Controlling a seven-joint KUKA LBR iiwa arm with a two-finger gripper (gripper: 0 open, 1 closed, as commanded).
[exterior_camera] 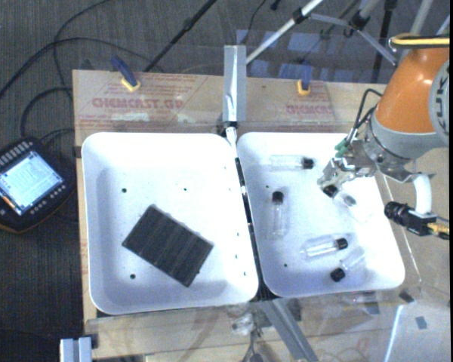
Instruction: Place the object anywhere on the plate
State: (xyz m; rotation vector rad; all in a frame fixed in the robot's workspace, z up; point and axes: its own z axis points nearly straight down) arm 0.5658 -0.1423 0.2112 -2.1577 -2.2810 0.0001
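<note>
Orange-banded arm (415,89) sits highest, upper right of frame, reaching down over the right bin (377,277). Left bin (106,164) fills the left-centre of frame; the right one butts against it along the centre seam. Dark ribbed rectangular plate (167,245) lies flat in the lower half of the left bin, rotated diagonally. Pendant with lit screen (24,181) rests on the floor at the left edge.

Gripper (334,181) hangs over the upper right part of the right bin; finger state unclear, cannot tell whether it grips anything. Clear vials with black caps are scattered in the right bin: one near the top (291,161), one upright-in-frame at centre left (278,210), one at lower centre (325,245), one at the lower right (346,265), plus one just beside the gripper tip (346,200), contact unclear.
</note>
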